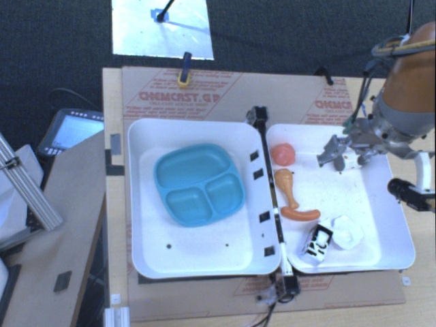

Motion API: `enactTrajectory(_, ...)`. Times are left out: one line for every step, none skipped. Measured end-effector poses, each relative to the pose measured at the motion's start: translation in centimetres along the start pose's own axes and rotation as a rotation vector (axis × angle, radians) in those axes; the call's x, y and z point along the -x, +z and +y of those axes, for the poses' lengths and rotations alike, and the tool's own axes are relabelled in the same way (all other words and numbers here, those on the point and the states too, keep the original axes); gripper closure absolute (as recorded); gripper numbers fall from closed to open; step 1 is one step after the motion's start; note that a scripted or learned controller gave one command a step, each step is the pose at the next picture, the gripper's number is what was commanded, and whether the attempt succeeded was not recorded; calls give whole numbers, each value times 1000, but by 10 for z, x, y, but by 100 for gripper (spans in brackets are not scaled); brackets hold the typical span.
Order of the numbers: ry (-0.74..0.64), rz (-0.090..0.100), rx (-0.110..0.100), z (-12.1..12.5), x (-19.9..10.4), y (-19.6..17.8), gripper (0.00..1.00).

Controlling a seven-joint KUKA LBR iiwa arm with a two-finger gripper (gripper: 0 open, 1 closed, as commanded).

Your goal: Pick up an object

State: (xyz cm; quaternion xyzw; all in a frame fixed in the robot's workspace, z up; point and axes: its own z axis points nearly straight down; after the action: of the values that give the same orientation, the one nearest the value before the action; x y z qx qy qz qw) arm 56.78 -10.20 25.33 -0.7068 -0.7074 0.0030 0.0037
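Starting at my left, the left bin (143, 182) carries a blue divided plate (199, 184) lying flat near its middle, and I count it as out of play for now. Crossing the divider into the right bin (388, 216), the candidates sit along its left half: a pink ball (283, 154) near the back, an orange squash-shaped toy (287, 186) just in front of it, an orange sausage-shaped piece (300, 214) touching or nearly touching that toy's lower end, then a small black-and-white object (317, 242) and a white lumpy object (347, 233) toward the front. All of them rest on the bin floor, so I judge nothing is lifted yet. Further right, the gripper (338, 157) hangs over the back of this bin, apart from every item; whether it is spread or closed I cannot tell, and I see nothing in it. The whole pick remains: choose a target, descend, close, lift.
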Motion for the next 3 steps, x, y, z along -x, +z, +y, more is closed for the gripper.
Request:
enactTrajectory(-2, -2, 11, 2, 0, -6, 0)
enactTrajectory(-1, 0, 7, 1, -10, 43, 0)
enactTrajectory(0, 0, 7, -9, -10, 96, 0)
